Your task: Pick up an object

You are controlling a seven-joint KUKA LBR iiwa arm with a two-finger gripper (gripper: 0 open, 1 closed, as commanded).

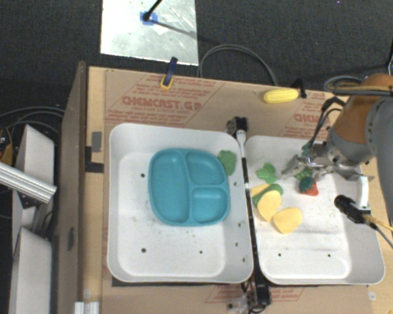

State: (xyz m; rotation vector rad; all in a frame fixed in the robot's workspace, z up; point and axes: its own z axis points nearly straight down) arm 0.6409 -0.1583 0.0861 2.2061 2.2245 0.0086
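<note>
Arm: grey with an orange band, enters from the right edge of the frame, upper right area, and bends down over the right bin (360, 268).
Gripper (308, 169): positioned low in the upper part of the right bin; whether its fingers are spread or pressed together cannot be told from this view.
Red-and-green object (308, 185): directly below the gripper, apparently touching it; a grasp cannot be confirmed.
Other right-bin contents: green piece (267, 171) at centre-left; two yellow pieces (269, 205) (287, 220) lower down, side by side.
Left bin (126, 245): holds a blue divided tray (188, 186) at centre; a green item (227, 161) rests at the tray's upper right corner.
Bench, upper edge: yellow object (280, 95) outside both bins.
</note>
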